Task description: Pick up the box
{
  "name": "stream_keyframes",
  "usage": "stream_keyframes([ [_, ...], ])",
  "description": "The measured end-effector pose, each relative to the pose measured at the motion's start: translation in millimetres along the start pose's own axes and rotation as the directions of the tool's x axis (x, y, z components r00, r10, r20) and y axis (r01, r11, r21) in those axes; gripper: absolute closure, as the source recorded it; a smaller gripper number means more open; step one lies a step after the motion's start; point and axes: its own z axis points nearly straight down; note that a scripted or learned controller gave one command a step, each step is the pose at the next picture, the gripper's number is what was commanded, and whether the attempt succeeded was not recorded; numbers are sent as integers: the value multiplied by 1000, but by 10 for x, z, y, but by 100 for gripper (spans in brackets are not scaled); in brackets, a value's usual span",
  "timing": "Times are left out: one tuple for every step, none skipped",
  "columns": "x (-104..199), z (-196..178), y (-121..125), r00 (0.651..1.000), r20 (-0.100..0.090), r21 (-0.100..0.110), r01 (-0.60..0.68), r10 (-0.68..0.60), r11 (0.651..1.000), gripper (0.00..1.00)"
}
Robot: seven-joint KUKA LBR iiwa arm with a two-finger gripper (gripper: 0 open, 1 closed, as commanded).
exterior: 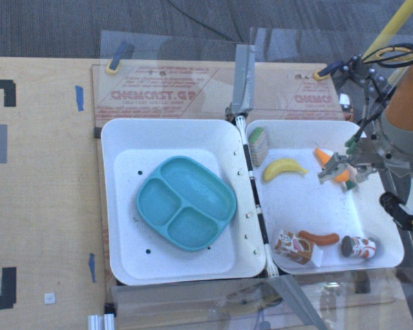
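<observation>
The box (294,247), a small carton with a brown and red print, lies in the right bin (310,205) near its front edge, close to the divider between the two bins. A sausage (319,238) lies just beside it, touching or nearly touching its upper right corner, and a small can (358,247) lies on its side further right. The pincer (337,168) hangs over the far right part of the same bin, above an orange carrot (323,156), well apart from the box; whether it is wide or narrow I cannot tell. A banana (284,169) lies left of the carrot. The left bin (124,184) holds a teal divided plate (186,203). Both bins sit on the wooden tabletop (41,205).
</observation>
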Motion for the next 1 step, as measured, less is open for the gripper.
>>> stream_keyframes([
  [377, 1132, -170, 993, 1, -11, -114, 114, 993, 0],
])
